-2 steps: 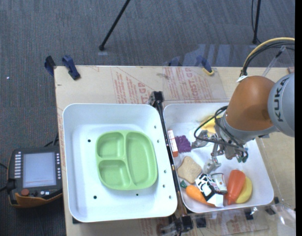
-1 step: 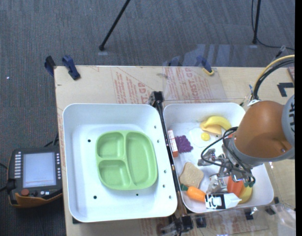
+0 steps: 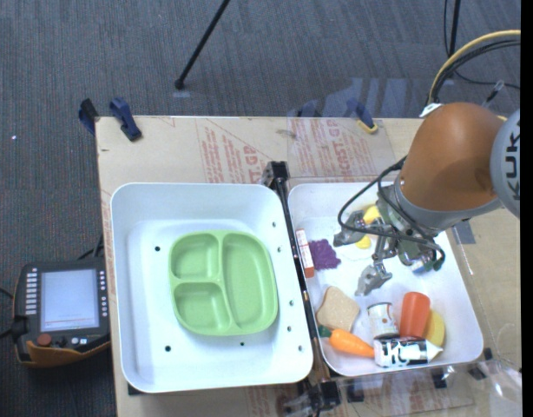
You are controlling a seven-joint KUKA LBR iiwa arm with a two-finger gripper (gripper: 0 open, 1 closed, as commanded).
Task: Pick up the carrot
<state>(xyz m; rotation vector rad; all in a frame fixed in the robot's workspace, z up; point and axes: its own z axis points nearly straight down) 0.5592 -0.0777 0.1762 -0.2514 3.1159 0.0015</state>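
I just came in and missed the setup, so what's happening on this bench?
A grey and orange robot arm reaches over the right bin, which holds toy foods. Its gripper hangs above the bin floor, holding nothing. The carrot it is meant to pick up lies untouched near the front edge, beside a bread slice. A green divided plate sits in the left bin.

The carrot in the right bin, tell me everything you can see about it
The carrot is a small toy-like piece, bright orange with a smooth plastic look and a green stub at its left end. It lies flat near the front edge of the right bin, tapering toward the right. The slice of bread sits just above it, seemingly touching, and its tip reaches the black-and-white packet. The gripper hangs above and apart from it.
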